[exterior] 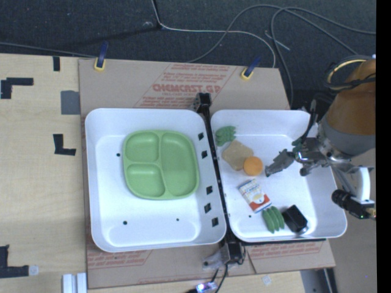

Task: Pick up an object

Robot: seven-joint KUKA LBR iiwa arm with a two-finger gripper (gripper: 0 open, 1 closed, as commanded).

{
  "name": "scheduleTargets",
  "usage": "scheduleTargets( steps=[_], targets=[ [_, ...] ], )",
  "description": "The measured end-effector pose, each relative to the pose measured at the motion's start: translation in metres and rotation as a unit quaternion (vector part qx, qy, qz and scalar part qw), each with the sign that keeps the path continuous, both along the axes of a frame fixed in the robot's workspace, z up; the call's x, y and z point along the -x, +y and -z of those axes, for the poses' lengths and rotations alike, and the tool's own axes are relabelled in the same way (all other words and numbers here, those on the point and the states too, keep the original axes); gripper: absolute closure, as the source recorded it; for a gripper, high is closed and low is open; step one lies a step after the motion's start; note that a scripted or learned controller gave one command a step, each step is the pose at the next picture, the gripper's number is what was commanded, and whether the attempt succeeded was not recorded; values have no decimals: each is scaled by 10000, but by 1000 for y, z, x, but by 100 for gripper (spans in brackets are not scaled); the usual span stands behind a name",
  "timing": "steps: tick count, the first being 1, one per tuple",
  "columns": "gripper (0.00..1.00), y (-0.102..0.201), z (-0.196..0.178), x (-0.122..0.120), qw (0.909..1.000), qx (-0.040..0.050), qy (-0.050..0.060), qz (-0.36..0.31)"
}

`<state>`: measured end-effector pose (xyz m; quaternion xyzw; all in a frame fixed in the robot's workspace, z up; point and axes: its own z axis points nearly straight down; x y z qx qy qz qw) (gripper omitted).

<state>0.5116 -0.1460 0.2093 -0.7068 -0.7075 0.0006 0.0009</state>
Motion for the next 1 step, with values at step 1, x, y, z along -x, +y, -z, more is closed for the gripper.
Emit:
scheduleTargets(
  steps=[1],
  targets=[
    [0, 8, 49, -5, 10000, -3, 19, 0]
  ],
)
